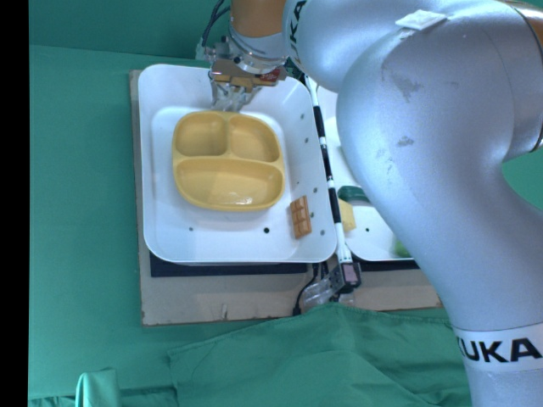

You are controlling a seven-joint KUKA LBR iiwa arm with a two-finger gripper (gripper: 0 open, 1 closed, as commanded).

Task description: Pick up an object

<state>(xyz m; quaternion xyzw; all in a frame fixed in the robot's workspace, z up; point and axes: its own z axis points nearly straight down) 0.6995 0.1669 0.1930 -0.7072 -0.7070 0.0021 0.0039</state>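
**Yellow plate under the gripper at the far rim of the left bin**

Yellow plastic marks the likeliest target: you see a divided plate lying flat and face-up in the left bin, its three wells open to the camera. Because it lies flat, only its thin rim offers a grip, which probably explains why the gripper comes down at the plate's far edge instead of over its middle. You cannot tell from this angle whether the fingers are apart or closed; they read as a pale blur touching or just above the rim, and nothing shows between them. Further right, a small brown block rests near the bin's right wall, well apart from the plate. Beyond it, the grey arm covers most of the right bin.
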